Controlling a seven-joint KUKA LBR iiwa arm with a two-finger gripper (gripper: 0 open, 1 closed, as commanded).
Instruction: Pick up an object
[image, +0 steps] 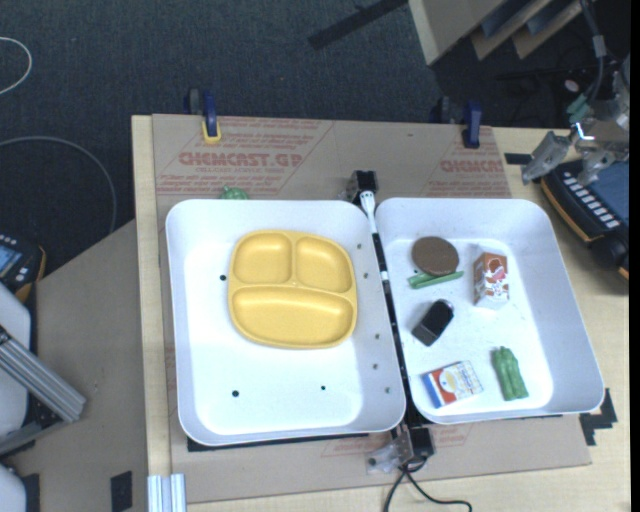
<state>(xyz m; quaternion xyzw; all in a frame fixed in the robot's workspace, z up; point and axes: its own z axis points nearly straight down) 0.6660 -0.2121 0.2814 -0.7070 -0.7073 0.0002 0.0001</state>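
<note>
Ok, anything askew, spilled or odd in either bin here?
Nothing spilled or damaged. One oddity: a small green object lies on the bench just beyond the left bin, outside both bins. The yellow divided plate sits flat.

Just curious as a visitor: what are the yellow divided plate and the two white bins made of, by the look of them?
The yellow divided plate looks like moulded plastic: one even colour, rounded compartment walls, a soft satin sheen. The white bins also look like thin formed plastic, smooth and slightly glossy, with rounded corners and raised rims, though coated metal cannot be ruled out.
</note>
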